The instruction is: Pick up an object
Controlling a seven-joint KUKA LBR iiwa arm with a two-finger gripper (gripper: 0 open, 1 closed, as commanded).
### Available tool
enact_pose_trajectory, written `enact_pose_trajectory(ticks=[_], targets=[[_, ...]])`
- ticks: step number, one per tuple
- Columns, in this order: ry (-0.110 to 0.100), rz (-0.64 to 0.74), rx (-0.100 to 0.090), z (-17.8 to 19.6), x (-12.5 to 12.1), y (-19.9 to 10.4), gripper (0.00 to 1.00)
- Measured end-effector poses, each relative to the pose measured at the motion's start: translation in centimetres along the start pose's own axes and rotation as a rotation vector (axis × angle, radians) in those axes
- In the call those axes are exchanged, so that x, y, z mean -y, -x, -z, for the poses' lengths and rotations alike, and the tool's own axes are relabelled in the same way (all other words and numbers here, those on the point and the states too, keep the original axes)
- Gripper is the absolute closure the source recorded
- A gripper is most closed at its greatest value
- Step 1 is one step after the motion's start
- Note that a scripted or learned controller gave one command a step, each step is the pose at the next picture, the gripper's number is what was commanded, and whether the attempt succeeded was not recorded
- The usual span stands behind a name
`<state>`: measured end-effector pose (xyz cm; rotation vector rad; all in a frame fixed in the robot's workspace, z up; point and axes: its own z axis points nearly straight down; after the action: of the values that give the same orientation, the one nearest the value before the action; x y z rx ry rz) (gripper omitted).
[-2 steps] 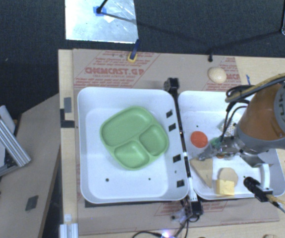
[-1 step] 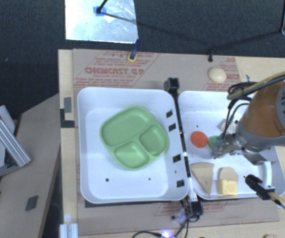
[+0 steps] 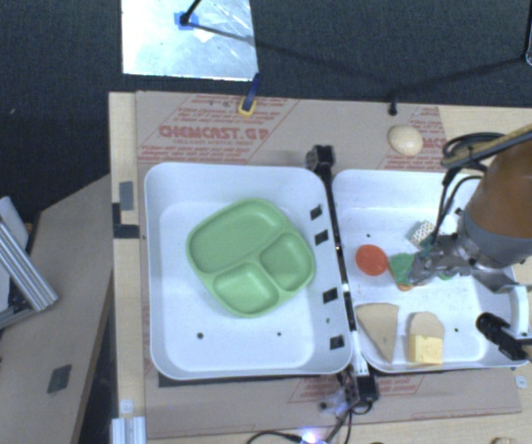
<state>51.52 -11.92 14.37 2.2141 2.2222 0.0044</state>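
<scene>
clearly the arm (image 3: 515, 202) is reaching down into the right bin (image 3: 386, 188) from the right side, and its gripper (image 3: 425, 268) sits low among the things there, right beside a green object (image 3: 401, 266) that lies next to a round red-orange piece (image 3: 371, 260). that low, tucked-in pose reads as an attempt at a grasp, and the green object looks like the likeliest target, since the gripper's tip touches or overlaps its right edge. whether the fingers are apart, together or clamped on anything i cannot tell, because the wrist and cables hide them from above. nothing is visibly lifted, so the pick seems not yet done. the right bin also holds a pale wedge (image 3: 380, 326) near its front wall, a tan slice with a yellow block on it (image 3: 424, 339) just beside the wedge, and a small checked item (image 3: 422, 233) behind the gripper. the left bin (image 3: 168, 248) holds a light green divided tray (image 3: 251, 257), lying flat near the middle with its three compartments bare. a cream egg-shaped thing (image 3: 405, 139) rests outside the bins on the cardboard-covered bench (image 3: 219, 129), well apart from the gripper. crowding around the green object could spoil a clean grip.
</scene>
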Motion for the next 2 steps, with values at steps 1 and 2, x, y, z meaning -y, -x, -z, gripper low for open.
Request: enact_pose_trajectory(ticks=[1,2], targets=[[0.004,0.002,0.001,6.4,-0.4,-0.1,1.00],[-0.001,0.001,0.000,8.2,-0.6,-0.1,1.00]])
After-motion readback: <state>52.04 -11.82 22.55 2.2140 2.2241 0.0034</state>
